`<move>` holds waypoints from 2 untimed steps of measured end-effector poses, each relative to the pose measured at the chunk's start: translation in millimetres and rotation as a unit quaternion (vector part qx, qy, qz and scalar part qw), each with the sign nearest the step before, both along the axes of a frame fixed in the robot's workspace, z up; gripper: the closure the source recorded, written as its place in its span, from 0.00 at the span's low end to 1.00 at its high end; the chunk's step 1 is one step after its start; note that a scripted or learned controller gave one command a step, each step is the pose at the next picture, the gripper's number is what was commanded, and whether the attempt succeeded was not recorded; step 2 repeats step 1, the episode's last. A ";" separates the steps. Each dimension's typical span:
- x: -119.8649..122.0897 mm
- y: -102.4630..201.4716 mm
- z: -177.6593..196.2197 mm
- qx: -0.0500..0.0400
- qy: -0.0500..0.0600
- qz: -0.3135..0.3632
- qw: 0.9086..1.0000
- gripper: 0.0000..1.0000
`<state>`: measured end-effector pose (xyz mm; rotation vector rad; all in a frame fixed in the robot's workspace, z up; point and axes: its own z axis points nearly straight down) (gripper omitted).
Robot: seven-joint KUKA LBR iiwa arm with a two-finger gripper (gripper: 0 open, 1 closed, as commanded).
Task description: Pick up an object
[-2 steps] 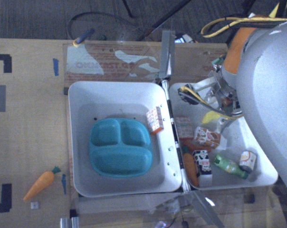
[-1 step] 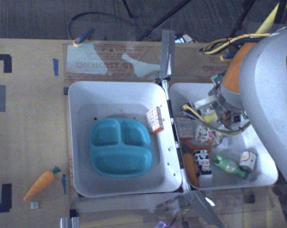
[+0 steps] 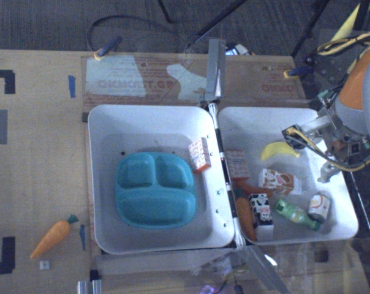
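Closest to my lens, at the bottom of the bench, I see a stuffed orange carrot with a green top (image 3: 51, 237) lying on the brown board outside the bins; just right of it the left white bin (image 3: 105, 124) carries a teal three-compartment plastic tray (image 3: 155, 189), with a small red-and-white carton (image 3: 200, 154) leaning near the bin's right wall. In the right white bin (image 3: 350, 225) I count a yellow banana (image 3: 279, 151), a flat pink-and-white packet (image 3: 237, 163), a brown-and-white milk carton (image 3: 277, 181), a black-and-white cow-print carton (image 3: 262, 210), a green plastic bottle (image 3: 298, 215), a small silver can (image 3: 319, 206) and an orange carrot-shaped toy (image 3: 245, 218) along the divider. The grey arm's two-finger gripper (image 3: 326, 171) hangs over that bin's right side, above the can and well apart from the banana; I cannot tell how its tip is set, and nothing shows in its grasp.
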<state>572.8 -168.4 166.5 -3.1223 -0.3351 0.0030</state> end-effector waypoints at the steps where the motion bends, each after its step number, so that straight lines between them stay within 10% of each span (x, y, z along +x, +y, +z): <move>1: -36.6 12.2 -81.2 0.001 -0.002 0.045 0.999 0.00; 2: -36.6 12.2 -81.2 0.001 -0.002 0.045 0.999 0.00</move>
